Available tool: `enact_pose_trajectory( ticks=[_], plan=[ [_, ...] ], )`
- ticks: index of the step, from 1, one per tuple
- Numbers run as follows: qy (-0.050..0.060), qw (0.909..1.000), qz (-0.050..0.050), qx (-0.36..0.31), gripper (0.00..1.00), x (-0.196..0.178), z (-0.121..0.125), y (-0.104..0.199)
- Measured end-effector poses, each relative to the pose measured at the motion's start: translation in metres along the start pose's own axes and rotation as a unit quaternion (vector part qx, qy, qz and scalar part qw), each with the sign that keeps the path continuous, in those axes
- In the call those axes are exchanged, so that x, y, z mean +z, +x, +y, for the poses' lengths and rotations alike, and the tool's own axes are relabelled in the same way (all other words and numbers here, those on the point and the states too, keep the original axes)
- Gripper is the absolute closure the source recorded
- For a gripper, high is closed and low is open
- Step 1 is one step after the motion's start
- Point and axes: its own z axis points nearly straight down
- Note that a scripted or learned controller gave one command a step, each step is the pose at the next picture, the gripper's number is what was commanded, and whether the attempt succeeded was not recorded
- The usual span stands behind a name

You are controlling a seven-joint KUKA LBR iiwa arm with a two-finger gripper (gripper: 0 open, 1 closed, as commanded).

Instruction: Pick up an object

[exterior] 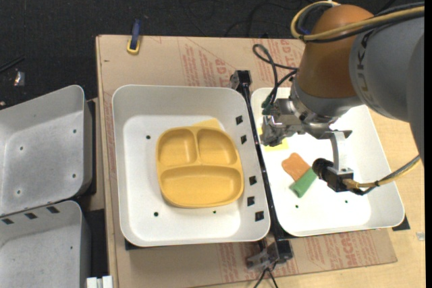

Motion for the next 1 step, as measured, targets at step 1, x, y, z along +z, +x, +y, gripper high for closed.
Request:
enact_pose_trajectory(
  ticks=[1],
  plan=[
    [-0.001, 1.0000, 0.000, 0.000, 1.00, -0.0123, -0.0190, 0.0574]
  ],
)
